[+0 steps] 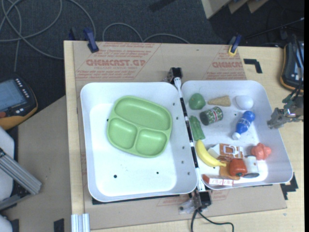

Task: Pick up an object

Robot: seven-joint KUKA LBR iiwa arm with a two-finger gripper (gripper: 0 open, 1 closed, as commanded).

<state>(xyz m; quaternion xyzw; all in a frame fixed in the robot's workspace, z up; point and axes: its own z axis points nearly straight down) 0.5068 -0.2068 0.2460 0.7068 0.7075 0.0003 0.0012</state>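
The right white bin [270, 98] holds several small objects. A green ball [196, 101], a tan wedge [219, 100] and a white egg [244, 101] lie along its far side. A dark can with a green label [211, 115] and a blue bottle [244, 122] lie in the middle. Near the front are a green pod [195, 128], a yellow banana [208, 156], a red-and-white carton [231, 151], a red tomato-like piece [237, 167] and an orange piece [261, 151]. My gripper [282, 116] hangs at the right bin's right rim, apart from every object, with nothing seen in it.
The left white bin [96, 168] bears a green divided plate [139, 126]. Both bins sit on a brown cardboard sheet [120, 62] clamped at the back. Cables and a handheld device [14, 98] lie off the bench at left.
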